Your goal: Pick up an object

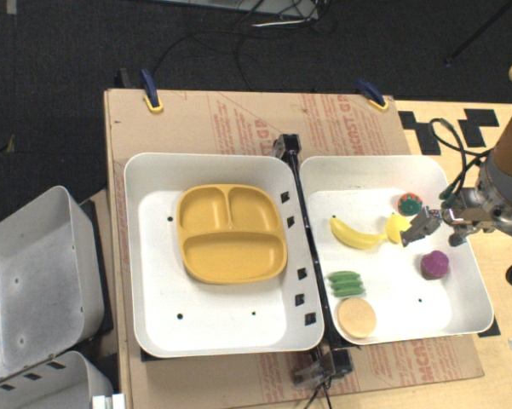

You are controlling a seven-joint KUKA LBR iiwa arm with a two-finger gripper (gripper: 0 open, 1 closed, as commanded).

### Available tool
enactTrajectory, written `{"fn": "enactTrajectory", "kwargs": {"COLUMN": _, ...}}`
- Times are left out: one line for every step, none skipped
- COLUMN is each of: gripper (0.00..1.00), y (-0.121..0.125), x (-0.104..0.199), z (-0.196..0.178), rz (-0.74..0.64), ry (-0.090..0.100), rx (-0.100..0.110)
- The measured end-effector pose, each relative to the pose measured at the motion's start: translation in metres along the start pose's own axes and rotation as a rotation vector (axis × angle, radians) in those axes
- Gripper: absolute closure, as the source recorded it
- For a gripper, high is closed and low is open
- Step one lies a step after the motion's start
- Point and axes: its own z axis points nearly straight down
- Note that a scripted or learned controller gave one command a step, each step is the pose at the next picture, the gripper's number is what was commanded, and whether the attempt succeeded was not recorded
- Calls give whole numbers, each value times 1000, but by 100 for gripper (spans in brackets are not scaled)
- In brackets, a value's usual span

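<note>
The right bin (460, 313) holds a yellow banana (355, 234), a small yellow piece (398, 227), a red and green fruit (409, 203), a purple ball (435, 264), a green vegetable (347, 283) and a round tan cookie (356, 317). My gripper (439, 231) reaches in from the right, over the bin's right half. It is open and nothing sits between its fingers. Its left finger (422, 227) is close beside the small yellow piece. The purple ball lies just below the gripper.
A yellow divided plate (232, 233) lies in the left bin (153, 313). A dark divider with clips (302, 245) runs between the two bins. A grey tub (34, 288) stands off the bench at the left. Cables (447, 143) trail near the arm at the right.
</note>
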Motion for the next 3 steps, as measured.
{"fn": "enactTrajectory", "kwargs": {"gripper": 0, "y": 2, "x": 0, "z": -6, "rz": -3, "ry": -2, "rx": -11}}
{"fn": "enactTrajectory", "kwargs": {"gripper": 0, "y": 11, "x": -3, "z": 43, "rz": -1, "ry": -2, "rx": -7}}
{"fn": "enactTrajectory", "kwargs": {"gripper": 0, "y": 10, "x": -4, "z": 87, "rz": 0, "ry": -1, "rx": -7}}
